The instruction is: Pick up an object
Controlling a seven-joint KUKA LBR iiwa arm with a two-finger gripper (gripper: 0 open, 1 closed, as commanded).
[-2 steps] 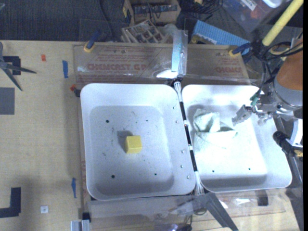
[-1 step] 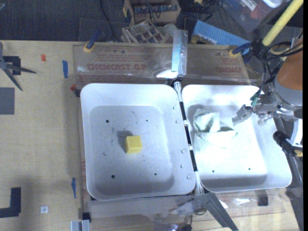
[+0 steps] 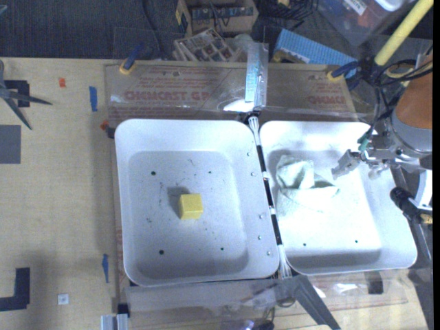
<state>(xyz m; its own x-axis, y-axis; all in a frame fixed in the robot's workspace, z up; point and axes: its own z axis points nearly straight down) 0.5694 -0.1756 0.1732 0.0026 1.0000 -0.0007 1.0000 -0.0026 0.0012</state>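
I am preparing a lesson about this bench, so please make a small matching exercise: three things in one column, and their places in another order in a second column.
Things:
1. yellow block
2. crumpled white cloth
3. gripper

Places:
a. over the right bin's upper right part
b. in the left bin, near its middle
c. in the right bin, toward its upper left

Pairs: 1-b, 2-c, 3-a
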